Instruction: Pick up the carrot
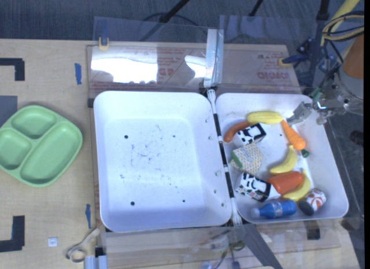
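**Carrot lies in the right bin, near the gripper**

The carrot [293, 135] is a short orange toy, tapering from a thicker lower end to a narrower upper end, with a small green tuft at its lower tip. It lies at a slant in the upper right part of the right bin [334, 175], its upper end close to a yellow banana-like piece [263, 117] that rests across the top of the pile.

Below the carrot a second yellow banana [285, 161] curves downward, and under that sits an orange-red pepper-like toy [284, 181] on another yellow piece. To the left are an orange-red sausage shape [233, 131], two black-and-white patterned blocks [252, 134] [254, 187] and a beige netted sponge [248, 158]. A blue bottle [275, 209] and a small white, red and black ball [314, 200] lie along the bin's near wall.

The gripper [304, 111] hangs at the bin's upper right corner, just above and beside the carrot's upper end, apart from it. Whether its fingers are spread or pressed together I cannot tell; nothing is visibly between them.

The left bin [115, 111] sits alongside. A green divided plate [38, 144] rests on the wooden worktop [46, 59] at far left.
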Motion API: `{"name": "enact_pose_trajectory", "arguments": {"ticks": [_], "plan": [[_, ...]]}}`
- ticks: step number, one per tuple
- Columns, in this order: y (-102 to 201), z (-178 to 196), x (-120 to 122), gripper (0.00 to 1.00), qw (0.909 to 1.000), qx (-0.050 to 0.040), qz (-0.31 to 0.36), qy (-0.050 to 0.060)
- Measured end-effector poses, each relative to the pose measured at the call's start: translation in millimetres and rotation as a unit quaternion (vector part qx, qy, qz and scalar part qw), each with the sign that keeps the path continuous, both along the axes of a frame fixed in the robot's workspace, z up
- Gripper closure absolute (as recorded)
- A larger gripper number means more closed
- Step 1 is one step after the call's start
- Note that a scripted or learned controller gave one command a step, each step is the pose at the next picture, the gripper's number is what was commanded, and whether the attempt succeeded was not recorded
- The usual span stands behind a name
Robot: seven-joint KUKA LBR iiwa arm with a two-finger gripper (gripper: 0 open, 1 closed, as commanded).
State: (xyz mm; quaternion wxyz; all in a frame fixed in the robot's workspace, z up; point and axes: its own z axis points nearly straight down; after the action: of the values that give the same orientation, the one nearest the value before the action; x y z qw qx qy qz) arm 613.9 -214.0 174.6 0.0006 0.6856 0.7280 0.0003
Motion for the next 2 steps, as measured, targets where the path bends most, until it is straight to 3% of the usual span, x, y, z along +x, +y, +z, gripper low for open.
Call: {"name": "enact_pose_trajectory", "arguments": {"ticks": [1,2], "plan": [[0,0,0,0.00,1.0000,-0.0001,0.000,0.000],[3,-77,12,0.00,0.9995,0.0054,-0.030,-0.002]]}}
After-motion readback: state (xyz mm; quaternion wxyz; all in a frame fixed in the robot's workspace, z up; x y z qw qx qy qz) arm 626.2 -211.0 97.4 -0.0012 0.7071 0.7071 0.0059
